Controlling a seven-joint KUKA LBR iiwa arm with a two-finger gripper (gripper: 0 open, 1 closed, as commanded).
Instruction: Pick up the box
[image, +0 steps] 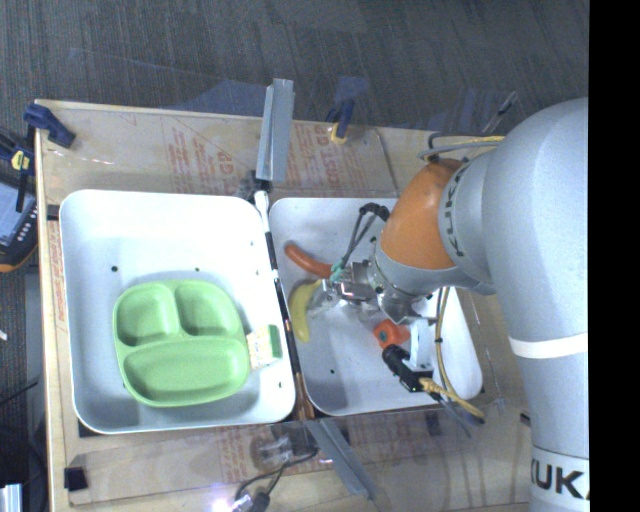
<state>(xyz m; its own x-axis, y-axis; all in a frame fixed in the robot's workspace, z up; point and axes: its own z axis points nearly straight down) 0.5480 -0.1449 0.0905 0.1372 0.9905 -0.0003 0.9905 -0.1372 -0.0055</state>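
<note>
Pale green box (263, 346), long axis vertical, beside plate (180, 340)

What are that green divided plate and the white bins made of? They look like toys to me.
Green plate: probably moulded plastic, matte, with soft rounded compartment edges and even colour. White bins: likely thin formed plastic, smooth with a slight sheen and rounded corners. Neither can be confirmed by look alone.

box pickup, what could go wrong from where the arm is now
The hand sits low in the right bin, next to the banana and the orange-red sausage-shaped item, so it may grab or shove one of those. The small pale box lies in the left bin beside the green plate, across the divider.
</note>
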